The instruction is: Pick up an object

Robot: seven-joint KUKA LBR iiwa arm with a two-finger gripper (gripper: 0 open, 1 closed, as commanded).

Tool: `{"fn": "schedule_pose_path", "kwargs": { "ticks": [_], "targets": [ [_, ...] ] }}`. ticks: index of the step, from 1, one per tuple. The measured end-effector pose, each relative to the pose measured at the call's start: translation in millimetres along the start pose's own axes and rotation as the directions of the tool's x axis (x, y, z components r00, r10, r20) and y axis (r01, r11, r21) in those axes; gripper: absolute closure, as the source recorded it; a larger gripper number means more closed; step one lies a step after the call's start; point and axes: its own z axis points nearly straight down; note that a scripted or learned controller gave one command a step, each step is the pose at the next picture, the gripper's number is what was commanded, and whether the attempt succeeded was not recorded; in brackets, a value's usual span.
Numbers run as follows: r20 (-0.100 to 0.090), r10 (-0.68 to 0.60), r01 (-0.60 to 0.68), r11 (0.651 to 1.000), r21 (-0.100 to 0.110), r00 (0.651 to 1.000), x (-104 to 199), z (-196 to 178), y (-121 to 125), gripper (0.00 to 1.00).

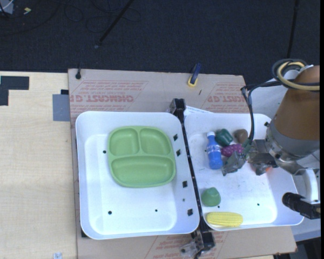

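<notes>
My gripper (233,164) hangs low over the middle of the right bin (259,209), its arm coming in from the right. A magenta object (232,150) lies right at the gripper's upper edge; whether they touch I cannot tell. To its left a blue bottle (213,151) lies on the bin floor. A teal object (224,137) and a brown object (241,136) sit just beyond the gripper. A green cup (210,197) and a yellow corn cob (224,219) rest near the bin's front edge.
The left bin (94,209) holds a green divided plate (141,156). A black divider (186,166) runs between the bins. The arm's grey body (297,123) covers the right bin's right side. A blue and yellow clamp (194,75) sits on the cardboard behind.
</notes>
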Motion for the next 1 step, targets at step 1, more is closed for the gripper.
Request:
{"fn": "schedule_pose_path", "kwargs": {
  "ticks": [1],
  "targets": [
    [-0.001,0.033,-0.033,0.999,0.011,0.999,-1.8,15.0,-2.1,0.0]
  ]
}}
